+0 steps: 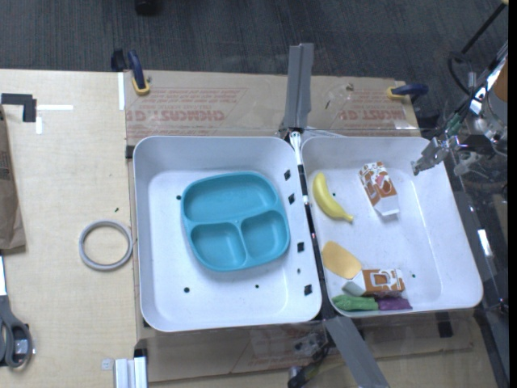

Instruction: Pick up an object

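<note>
A: Going left to right, what's there?

B: On the bench [65, 176], a ring of tape [106, 244]. The left bin [153, 297] holds a blue divided tray [235, 221] with 3 compartments. The right bin [452, 241] has the candidates: a banana [329, 197], a small carton [379, 189] lying flat, a yellow-orange wedge [342, 259], then near the front wall an orange box [384, 280], something green [355, 302] and something purple [394, 303] pressed close together.

A: And the arm?

B: The gripper [426, 159] sits at the far right rim of the right bin, near the carton but apart from it. Nothing is held. I'd judge this the approach step: no object chosen by contact yet.

A: Next move?

B: Travel over 1 item, probably the carton or banana since both lie free, then descend squarely.

A: Anything unclear?

B: Whether the fingers are apart or together, I cannot tell; they are thin and blurred against cables. The arm is cut off at the edge, and the green and purple items are too small to identify.
</note>
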Controlling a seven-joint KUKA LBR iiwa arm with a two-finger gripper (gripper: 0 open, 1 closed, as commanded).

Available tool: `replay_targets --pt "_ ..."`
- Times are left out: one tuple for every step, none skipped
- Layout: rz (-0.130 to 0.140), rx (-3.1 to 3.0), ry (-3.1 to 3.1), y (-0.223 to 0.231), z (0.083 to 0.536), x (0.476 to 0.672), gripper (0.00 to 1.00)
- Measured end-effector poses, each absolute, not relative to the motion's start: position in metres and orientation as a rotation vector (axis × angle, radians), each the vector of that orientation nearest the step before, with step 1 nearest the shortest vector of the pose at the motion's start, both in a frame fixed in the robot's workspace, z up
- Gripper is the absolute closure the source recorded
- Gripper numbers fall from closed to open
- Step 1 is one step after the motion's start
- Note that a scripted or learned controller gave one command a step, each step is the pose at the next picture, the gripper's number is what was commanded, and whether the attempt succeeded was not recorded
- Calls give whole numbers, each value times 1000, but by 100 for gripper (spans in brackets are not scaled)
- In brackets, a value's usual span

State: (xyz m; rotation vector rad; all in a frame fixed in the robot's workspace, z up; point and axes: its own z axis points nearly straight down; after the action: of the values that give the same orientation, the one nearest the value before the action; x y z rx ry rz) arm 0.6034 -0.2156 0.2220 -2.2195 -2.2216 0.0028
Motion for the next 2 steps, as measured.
replay_targets --pt "3 -2313 -2125 -182 132 646 0" --pt "2 -2292 -2149 -156 92 656 0"
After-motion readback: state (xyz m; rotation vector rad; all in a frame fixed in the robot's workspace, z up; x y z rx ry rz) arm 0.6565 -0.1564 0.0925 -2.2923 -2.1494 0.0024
